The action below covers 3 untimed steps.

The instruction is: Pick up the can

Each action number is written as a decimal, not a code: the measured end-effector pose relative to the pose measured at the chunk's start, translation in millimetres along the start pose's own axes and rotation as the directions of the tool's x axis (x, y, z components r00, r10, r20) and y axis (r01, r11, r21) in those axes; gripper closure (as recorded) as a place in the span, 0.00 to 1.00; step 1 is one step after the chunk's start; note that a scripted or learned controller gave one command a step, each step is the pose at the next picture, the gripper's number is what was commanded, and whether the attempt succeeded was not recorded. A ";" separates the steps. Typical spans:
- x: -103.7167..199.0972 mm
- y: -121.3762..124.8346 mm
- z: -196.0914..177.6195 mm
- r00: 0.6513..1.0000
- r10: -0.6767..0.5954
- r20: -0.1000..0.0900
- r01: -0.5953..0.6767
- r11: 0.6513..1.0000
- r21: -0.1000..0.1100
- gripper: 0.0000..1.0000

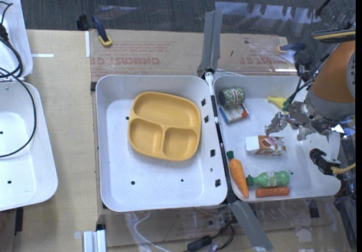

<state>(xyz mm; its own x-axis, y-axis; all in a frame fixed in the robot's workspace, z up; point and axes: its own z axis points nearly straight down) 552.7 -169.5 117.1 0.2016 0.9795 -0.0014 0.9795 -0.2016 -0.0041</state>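
The can (233, 96), green with a silver end, lies on its side at the far left of the right bin (257, 84), resting against a small red and blue carton (233, 112). My gripper (277, 124) hangs over the middle of that bin, to the right of the can and below it in the view, just above a white and orange carton (265, 145). Nothing shows between its fingers.
The left bin (113, 132) holds a yellow divided plate (165, 126). In the right bin also lie a carrot (237, 173), a green bottle (268, 179), a red sausage-like piece (272, 192) and a yellow item (277, 101).
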 end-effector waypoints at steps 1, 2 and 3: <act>1.0 -54.8 29.8 0.984 0.180 -0.001 -0.180 0.984 0.004 0.00; -0.4 -52.6 22.8 0.983 0.184 -0.001 -0.184 0.983 0.002 1.00; -45.1 -53.6 -43.3 0.985 0.172 0.000 -0.172 0.985 0.001 1.00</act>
<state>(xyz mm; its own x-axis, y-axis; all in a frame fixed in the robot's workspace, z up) 491.3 -202.8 160.8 0.3674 0.9301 -0.0019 0.9301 -0.3674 -0.0049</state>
